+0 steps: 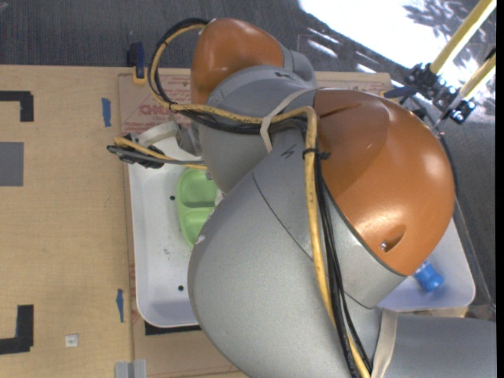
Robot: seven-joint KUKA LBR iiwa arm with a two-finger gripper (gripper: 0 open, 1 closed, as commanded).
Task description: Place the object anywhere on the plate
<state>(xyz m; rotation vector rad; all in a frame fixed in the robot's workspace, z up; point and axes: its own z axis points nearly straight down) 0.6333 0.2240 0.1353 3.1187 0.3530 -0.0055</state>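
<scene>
The grey and orange arm (299, 211) covers most of the view, reaching over the left white bin (150, 235). A light green plate (193, 203) lies in that bin, with only its left part showing beside the arm. The gripper is hidden under the wrist, above the bin's upper part. A small blue object (429, 277) peeks out at the lower right, on the right white bin (457, 290).
A tan cardboard bench top (63, 211) with black corner marks and blue tape pieces lies to the left of the bins. Yellow and black cables (157, 152) loop off the wrist over the bin's top edge.
</scene>
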